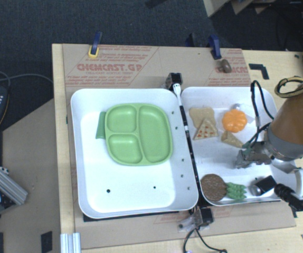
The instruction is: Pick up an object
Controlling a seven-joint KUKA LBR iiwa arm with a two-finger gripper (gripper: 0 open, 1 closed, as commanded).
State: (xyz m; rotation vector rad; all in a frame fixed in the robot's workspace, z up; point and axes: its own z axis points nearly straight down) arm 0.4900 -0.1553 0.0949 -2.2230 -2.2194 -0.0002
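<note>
- The gripper [245, 158] is low inside the right bin [215, 96], near the middle of it, and the big grey and orange arm [294, 125] reaches in behind it.
- The fingers are small and dark here, so one cannot tell if they are open or closed, and nothing can be seen between them.
- The things to pick all lie in the right bin. An orange ball [234, 120] sits up and a little left of the gripper. A tan wedge [232, 138] lies just beside the gripper, between it and the ball.
- A pizza slice toy [206, 129] and a pale bread piece [201, 114] lie left of the ball, near the bin's wall.
- A brown round cookie [212, 187] and a green leafy toy [235, 191] lie below the gripper, at the bin's front edge.
- The green tray [139, 133] lies in the left bin [88, 157], well apart from the gripper.
- The tan wedge looks like the closest thing to grab. To do it well, the arm should put the fingers over the middle of the wedge, one on each side.
- It should go down straight, so it does not bump the ball and make it roll.
- It should close softly, then lift slowly and check that the thing comes up.
</note>
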